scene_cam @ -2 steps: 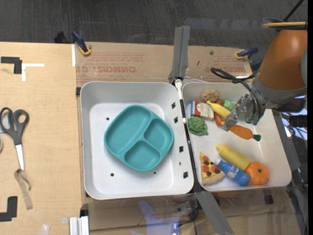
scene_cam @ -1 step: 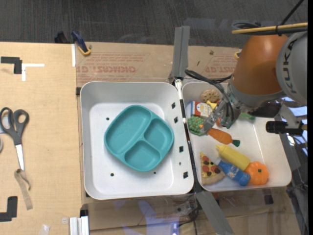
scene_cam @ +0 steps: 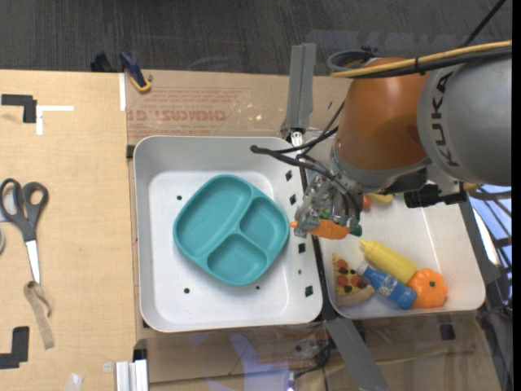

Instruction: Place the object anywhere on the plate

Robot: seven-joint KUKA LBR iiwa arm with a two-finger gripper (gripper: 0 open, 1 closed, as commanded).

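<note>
A teal divided plate (scene_cam: pixel 232 230) lies in the left white bin (scene_cam: pixel 155 300). My gripper (scene_cam: pixel 327 218) hangs over the wall between the two bins, just right of the plate's right rim. A small orange toy carrot (scene_cam: pixel 330 229) with a green end sits crosswise at the fingertips, and the fingers look shut on it. The arm's orange band and grey body cover the upper part of the right bin.
In the right bin (scene_cam: pixel 456 304) lie a yellow bottle (scene_cam: pixel 389 257), a blue bottle (scene_cam: pixel 389 290), an orange pumpkin (scene_cam: pixel 429 289) and a pizza slice (scene_cam: pixel 350 279). Scissors (scene_cam: pixel 24 210) rest on the bench at far left.
</note>
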